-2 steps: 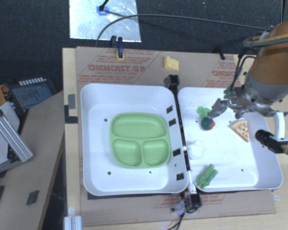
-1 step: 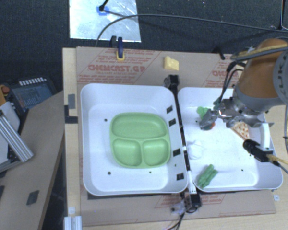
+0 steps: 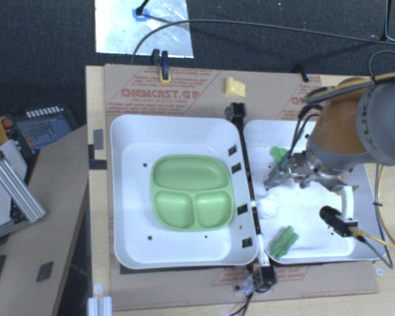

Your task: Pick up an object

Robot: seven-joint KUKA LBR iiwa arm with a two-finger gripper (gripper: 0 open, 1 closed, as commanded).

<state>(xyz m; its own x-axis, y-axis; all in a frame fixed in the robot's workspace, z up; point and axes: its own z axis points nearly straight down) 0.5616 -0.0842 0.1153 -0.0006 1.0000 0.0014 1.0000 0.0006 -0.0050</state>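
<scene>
Green ridged object (image 3: 282, 241) lies in the right bin (image 3: 316, 242), nearest the camera, below and slightly left of the pincer (image 3: 281, 175), its long axis slanting up to the right. A white ball (image 3: 268, 207) sits between them. Farther off, a green scrap (image 3: 278, 154) lies just beyond the pincer, which hangs low and holds nothing visible; its opening cannot be judged.
</scene>
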